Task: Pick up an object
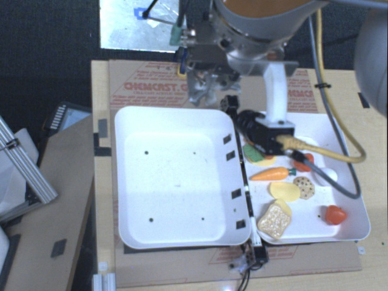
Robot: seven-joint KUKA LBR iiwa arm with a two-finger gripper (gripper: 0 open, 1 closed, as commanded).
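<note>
Two white bins sat on the bench: the left bin point(176, 180) and the right bin point(354, 220). Every loose item lay in the right bin, just right of the divider where the bins met. There was one carrot point(270, 174), one slice of toast point(274, 220), one pale yellow piece point(284, 191), one speckled cookie point(304, 187), one green piece point(253, 154), and two red pieces, one point(334, 214) far from the divider and one point(305, 161) partly hidden by cables
</note>
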